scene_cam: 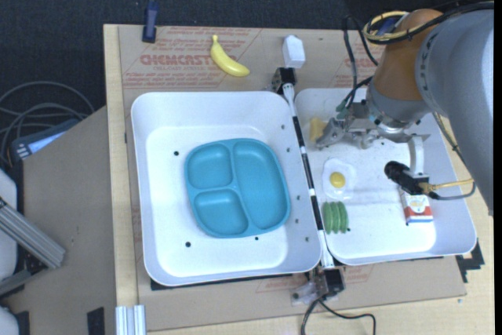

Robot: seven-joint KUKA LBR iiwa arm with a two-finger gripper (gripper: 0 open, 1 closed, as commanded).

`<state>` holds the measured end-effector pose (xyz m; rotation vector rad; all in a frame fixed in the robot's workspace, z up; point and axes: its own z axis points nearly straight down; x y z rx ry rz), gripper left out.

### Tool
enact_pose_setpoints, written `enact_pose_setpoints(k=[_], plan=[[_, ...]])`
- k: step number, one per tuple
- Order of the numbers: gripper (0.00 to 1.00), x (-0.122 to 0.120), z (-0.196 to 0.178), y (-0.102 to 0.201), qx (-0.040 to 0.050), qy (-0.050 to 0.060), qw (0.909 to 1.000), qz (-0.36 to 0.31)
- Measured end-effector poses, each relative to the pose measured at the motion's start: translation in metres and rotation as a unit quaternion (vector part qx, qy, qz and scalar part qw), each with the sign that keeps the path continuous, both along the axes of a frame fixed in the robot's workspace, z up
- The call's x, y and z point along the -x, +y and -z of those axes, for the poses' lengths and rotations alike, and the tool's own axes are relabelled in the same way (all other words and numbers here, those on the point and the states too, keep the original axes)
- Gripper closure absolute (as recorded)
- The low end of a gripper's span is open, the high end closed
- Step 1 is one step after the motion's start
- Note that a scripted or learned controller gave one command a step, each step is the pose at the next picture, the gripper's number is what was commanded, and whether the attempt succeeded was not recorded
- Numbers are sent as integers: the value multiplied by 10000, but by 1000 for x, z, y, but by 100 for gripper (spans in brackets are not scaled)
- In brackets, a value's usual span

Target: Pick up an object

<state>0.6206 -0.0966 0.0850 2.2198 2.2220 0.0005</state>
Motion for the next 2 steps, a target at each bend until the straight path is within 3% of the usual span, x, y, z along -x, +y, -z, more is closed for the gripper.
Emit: enact_pose_setpoints(k=[1,2], plan=[[0,-46,-18,5,1,-4,10000,-1],[0,-46,0,4,-1,16,10000,-2]])
